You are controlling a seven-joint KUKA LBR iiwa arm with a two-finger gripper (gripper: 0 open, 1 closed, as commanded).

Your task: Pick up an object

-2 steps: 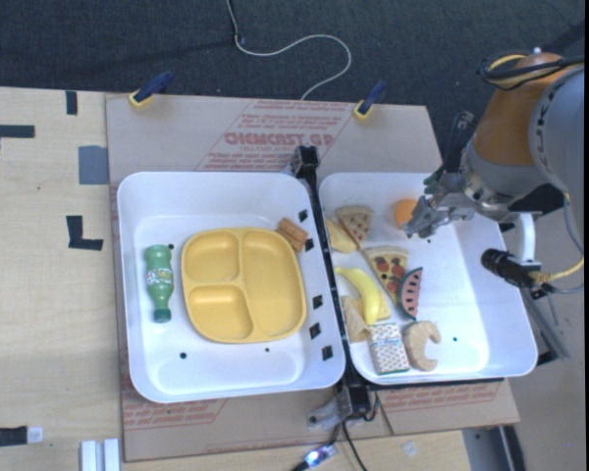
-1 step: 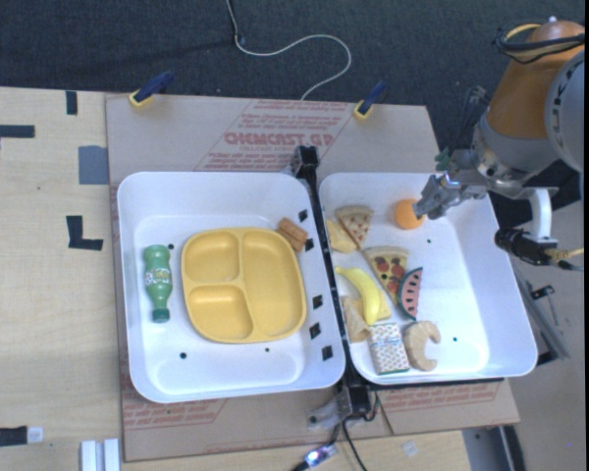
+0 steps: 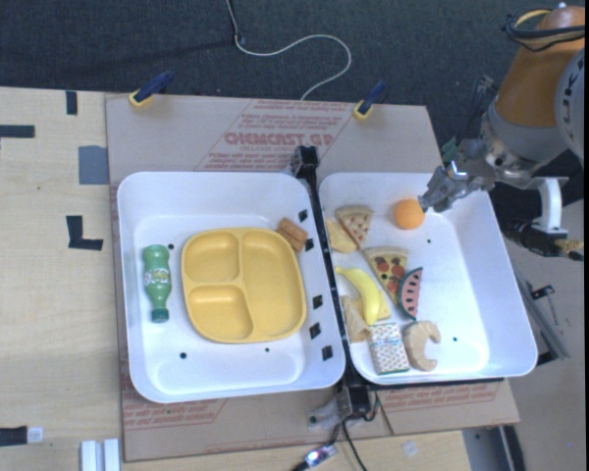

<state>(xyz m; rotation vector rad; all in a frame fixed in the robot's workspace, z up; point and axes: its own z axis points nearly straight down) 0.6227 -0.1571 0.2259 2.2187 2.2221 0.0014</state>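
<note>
A divided plate (image 3: 243, 285) fills the left bin's (image 3: 137, 196) middle (bottle (image 3: 156, 281) beside it); toy foods crowd the right bin's (image 3: 491, 292) left edge.

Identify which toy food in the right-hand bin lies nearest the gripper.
The small round orange fruit, at the bin's far side just left of the gripper. The pizza slice, watermelon wedge and yellow banana all lie farther away.

A light wooden bench (image 3: 39, 292) with black tape marks carries a brown cardboard sheet (image 3: 265, 140), held at its far edge by two blue and yellow clamps (image 3: 150, 89). Two shallow white bins rest on the cardboard, the left bin (image 3: 226, 371) touching the right bin (image 3: 491, 292) along a shared edge.
</note>
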